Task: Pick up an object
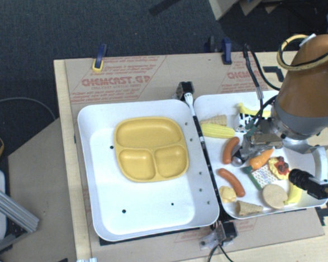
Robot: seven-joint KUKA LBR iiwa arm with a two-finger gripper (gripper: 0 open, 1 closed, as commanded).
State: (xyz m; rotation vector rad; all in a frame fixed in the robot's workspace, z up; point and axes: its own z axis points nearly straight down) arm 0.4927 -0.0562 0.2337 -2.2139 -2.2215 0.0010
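The arm reaches down into the right bin (325, 200), which is crowded with toy food, while the left bin (93, 160) bears a yellow divided plate (151, 147). The gripper (245, 154) sits low among the food, near the middle of the right bin, and its tip appears to be touching or just beside the upper sausage (230, 150). Nothing is lifted: every item seems to rest on the bin floor, so the pick looks not yet done. Whether the claw is released or clenched cannot be told, because the wrist body and cables cover it from above.

The likeliest target, as a judgement, is the upper sausage or the orange carrot-like piece (262, 159), since both lie right by the gripper tip. The upper sausage stands nearly along the near-far line, its long axis tipped slightly to the right at the far end. The carrot-like piece lies across it, long axis running left to right and rising a little toward the far right.

A second sausage (232, 182) lies nearer, running from far left to near right. A corn cob (218, 130) lies farther back, pointing left to right.

What is left: closing on one item, then raising it clear of its neighbours.
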